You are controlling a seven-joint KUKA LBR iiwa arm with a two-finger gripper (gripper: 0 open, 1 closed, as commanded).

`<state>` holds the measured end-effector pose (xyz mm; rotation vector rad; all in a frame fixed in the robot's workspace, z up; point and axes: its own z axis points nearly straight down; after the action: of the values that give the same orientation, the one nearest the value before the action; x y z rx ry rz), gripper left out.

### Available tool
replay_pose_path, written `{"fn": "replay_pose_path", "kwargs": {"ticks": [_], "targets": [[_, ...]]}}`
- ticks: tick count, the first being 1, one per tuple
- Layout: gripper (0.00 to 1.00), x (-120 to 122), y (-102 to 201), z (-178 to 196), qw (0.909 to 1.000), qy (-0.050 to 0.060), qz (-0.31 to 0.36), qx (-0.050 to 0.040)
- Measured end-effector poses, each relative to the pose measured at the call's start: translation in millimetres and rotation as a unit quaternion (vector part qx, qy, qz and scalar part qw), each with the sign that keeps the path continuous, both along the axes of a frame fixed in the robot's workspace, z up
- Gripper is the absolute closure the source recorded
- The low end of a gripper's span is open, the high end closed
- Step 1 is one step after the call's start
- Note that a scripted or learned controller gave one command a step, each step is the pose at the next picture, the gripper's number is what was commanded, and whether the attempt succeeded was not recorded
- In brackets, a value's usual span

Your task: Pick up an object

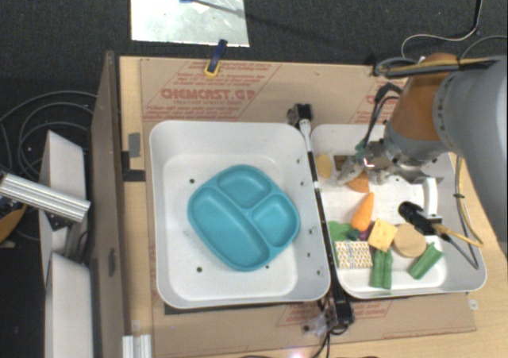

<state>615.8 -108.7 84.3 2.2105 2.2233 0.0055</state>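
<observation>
Camera view: arm (444,110) reaches in from the right over the back of the right bin (468,273). Jaws sit low near the bin's far left corner, at or just above an orange piece (359,185); contact can't be resolved. Cannot tell whether the jaws are spread or pressed together, as they are blurred and partly masked by the wrist. Nothing visibly pinched.

Other candidates in the same bin: yellow disc (324,166) beside the left wall, carrot (363,210) just in front of the orange piece, cheese (382,234), tan disc (409,244), cracker (353,254), green pieces (381,269) at the front. Left bin (171,190) holds a blue tray (242,216).

Judgement: step in hand is the approach onto the orange piece; grasp not yet made. Next move calls for the jaws to straddle the piece, close firmly, then lift straight up. The yellow disc and carrot lie close, so there is little side room.
</observation>
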Motion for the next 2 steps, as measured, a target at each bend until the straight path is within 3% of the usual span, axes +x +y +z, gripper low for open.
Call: {"fn": "replay_pose_path", "kwargs": {"ticks": [1,2], "targets": [[0.00,-65.8,-3.3,-0.6,1.0000,0.006,-0.004,0.0015],[0.00,-82.2,-1.6,-0.2,1.0000,0.004,-0.003,0.0013]]}}
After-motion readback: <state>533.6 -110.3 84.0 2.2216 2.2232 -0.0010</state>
